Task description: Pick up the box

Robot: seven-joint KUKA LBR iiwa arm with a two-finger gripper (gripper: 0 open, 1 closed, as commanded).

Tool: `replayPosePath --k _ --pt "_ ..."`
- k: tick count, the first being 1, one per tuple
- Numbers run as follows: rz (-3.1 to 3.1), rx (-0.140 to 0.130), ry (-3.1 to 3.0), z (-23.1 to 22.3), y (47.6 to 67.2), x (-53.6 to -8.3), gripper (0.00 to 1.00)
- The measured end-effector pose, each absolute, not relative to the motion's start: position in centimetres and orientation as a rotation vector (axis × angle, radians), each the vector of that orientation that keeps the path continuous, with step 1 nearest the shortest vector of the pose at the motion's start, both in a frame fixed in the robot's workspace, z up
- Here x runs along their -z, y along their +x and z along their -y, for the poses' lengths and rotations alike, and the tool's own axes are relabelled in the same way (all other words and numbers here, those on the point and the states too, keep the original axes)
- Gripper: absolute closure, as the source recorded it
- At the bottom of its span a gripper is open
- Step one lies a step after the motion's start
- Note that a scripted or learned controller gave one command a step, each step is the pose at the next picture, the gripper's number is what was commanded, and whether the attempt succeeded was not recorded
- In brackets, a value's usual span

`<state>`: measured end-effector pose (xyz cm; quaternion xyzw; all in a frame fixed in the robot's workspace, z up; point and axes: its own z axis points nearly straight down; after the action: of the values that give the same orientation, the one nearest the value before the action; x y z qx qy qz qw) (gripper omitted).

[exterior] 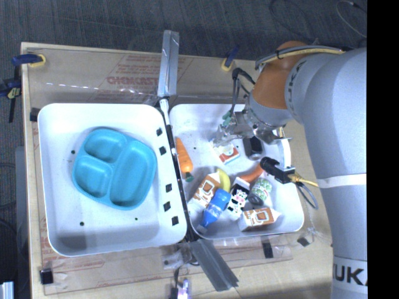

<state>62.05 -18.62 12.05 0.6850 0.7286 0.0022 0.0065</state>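
We saw two shallow white plastic bins side by side on the counter. The left bin [62, 229] carried one glossy blue plastic tray [115, 167] with three rounded compartments. The right bin [199, 120] held a jumble near its front edge: one tapered orange carrot [184, 157], one blue bottle [214, 207], a yellow banana [224, 179], and three small printed cardboard cartons. The box, a small white and orange cardboard carton [230, 155], lay flat near the middle of the right bin, just below the metal gripper [232, 129]. We could not tell how the gripper was set. Another brown-and-white carton [259, 218] sat at the front right corner.
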Motion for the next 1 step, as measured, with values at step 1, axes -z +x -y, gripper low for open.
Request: replayPosePath --k 1 --pt "-2.28 -0.007 2.143 18.61 62.05 -12.04 0.0"
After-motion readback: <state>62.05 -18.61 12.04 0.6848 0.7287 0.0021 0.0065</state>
